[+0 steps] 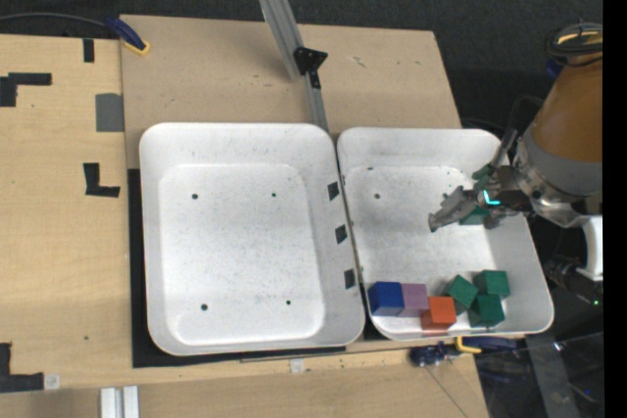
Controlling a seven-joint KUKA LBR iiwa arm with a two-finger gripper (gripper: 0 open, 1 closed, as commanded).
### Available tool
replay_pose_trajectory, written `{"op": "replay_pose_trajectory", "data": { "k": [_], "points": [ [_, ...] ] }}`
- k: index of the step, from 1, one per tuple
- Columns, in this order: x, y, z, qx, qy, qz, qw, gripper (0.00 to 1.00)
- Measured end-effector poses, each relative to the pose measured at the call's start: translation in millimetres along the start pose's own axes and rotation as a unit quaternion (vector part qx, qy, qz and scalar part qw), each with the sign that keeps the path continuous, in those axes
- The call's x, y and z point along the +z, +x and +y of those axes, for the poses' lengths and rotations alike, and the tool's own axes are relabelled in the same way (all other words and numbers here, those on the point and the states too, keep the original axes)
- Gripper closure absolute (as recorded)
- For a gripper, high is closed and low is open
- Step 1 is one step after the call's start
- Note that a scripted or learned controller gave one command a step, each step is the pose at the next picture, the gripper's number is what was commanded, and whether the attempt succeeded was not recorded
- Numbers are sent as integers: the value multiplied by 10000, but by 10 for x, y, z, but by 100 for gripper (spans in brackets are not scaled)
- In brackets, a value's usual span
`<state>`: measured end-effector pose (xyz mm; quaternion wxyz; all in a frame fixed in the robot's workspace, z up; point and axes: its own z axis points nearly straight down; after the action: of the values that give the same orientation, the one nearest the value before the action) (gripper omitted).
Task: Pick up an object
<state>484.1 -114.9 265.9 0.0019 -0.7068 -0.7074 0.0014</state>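
Several small blocks lie along the front edge of the right bin (411, 152): a blue cube (387, 297), a purple block (415, 296), an orange block (441, 310) and three green blocks (486, 310), clustered together. My gripper (443, 210) hangs over the middle-right of this bin, behind the blocks and apart from them, pointing left. Its two grey fingers stand slightly open with nothing between them. A small cyan light glows on the wrist.
The left bin (157, 210) adjoins the right one, black clips joining their shared rim. A slanted metal pole (276, 3) with a black clamp crosses the bench behind the bins. A blue clamp (436, 354) sits at the front edge below the blocks.
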Motion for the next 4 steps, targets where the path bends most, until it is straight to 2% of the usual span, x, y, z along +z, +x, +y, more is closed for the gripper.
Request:
{"op": "replay_pose_trajectory", "data": {
  "k": [1, 2, 4],
  "points": [
    [-18, -1, 7, -4, -18, -2, 10000, 0],
    [602, 73, -10, -1, 19, 4, 10000, 0],
    [1746, 110, 38, 2, 18, 5, 10000, 0]
  ]
}}
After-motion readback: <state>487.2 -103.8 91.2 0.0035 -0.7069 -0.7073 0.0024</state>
